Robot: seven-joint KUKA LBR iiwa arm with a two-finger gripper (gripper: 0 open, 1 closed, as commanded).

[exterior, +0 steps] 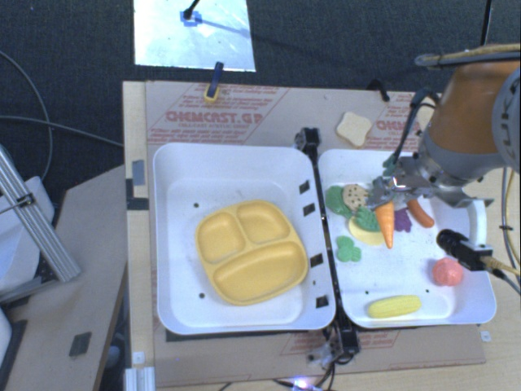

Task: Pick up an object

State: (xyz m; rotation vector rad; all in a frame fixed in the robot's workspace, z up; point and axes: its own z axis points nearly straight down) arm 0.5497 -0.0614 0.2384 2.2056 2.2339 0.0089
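Faintly, "CHEMCAST" prints the board (213,117); whether the pincer (389,187) grips anything, I cannot tell.

Arm (480,112): grey rounded casing with a broad orange band above the wrist, thin dark cables running down its side, ending in a small metallic gripper (389,187) with what may be green wiring.
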